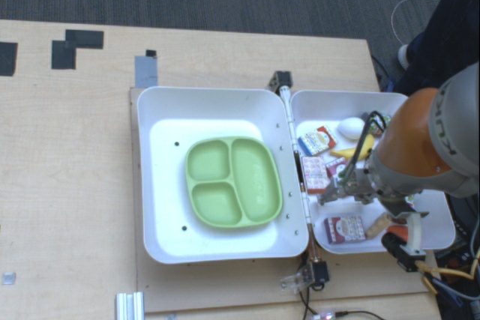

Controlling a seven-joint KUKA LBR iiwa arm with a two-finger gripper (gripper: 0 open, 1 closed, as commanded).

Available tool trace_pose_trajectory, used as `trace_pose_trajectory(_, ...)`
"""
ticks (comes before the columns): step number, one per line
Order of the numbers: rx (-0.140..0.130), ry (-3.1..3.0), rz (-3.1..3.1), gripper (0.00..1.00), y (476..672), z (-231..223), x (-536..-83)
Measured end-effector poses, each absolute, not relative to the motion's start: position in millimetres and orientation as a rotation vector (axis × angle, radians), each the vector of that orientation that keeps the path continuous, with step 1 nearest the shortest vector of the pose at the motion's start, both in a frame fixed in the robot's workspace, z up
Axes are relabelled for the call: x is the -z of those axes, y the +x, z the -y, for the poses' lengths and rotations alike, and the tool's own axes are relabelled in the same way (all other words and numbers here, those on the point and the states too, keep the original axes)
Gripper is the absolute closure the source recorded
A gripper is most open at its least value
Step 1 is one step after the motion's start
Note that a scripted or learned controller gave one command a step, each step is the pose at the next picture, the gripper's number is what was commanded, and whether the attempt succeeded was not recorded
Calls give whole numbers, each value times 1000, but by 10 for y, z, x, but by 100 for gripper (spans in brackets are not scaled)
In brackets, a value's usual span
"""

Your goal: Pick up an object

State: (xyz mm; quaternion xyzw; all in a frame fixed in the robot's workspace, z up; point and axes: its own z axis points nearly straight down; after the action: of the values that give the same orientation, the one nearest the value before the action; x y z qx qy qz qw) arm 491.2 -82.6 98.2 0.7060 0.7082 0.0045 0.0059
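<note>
The right bin (330, 103) holds several small items. A red and white packet (316, 140) lies near its left wall, with a white egg-shaped piece (350, 128) behind it and a yellow piece (351, 152) beside it. A pink packet (315, 174) lies mid-left and a dark red packet (345, 228) near the front. My gripper (342, 189) hangs low over the middle of this bin, between the pink packet and the dark red packet. The grey and orange arm (409, 142) hides what lies under it.
The left bin (150, 161) bears a green divided plate (232, 182) at its centre. A tan piece (379, 222) and a red piece (399, 233) lie at the right bin's front right. Cables (435, 273) trail off the bench corner.
</note>
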Motion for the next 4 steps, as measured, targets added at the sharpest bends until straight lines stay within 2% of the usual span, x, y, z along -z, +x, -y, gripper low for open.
trace_pose_trajectory(1,-8,2215,-2219,0,4888,844,-868)
trace_pose_trajectory(2,-15,2209,-2219,100,4913,842,-982)
trace_pose_trajectory(3,-14,2210,-2218,0,4912,842,-981)
trace_pose_trajectory(4,-7,2216,-2219,0,4888,844,-868)
